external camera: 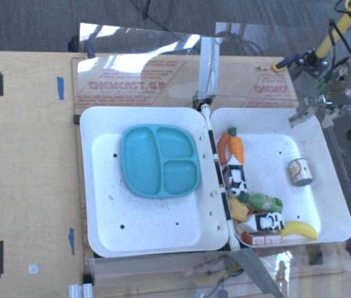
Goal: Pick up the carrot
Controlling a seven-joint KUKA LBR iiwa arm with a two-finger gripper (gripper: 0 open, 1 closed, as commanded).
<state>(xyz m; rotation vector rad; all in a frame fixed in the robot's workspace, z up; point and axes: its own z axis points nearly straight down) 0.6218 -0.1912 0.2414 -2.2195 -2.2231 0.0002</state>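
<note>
The carrot (237,148) is orange with a green top and lies against the left wall of the right bin (324,191), near the far end. A darker orange piece (224,145) lies alongside it on the left. My gripper (314,114) hovers over the far right corner of the right bin, well to the right of the carrot and apart from it. Its two grey fingers (300,116) are spread open with nothing between them.
A teal divided plate (160,161) sits in the left bin (101,197). The right bin also holds a small can (299,171), a black-and-white cow toy (234,178), a green vegetable (263,201), a banana (299,230) and other toy food at the near left.
</note>
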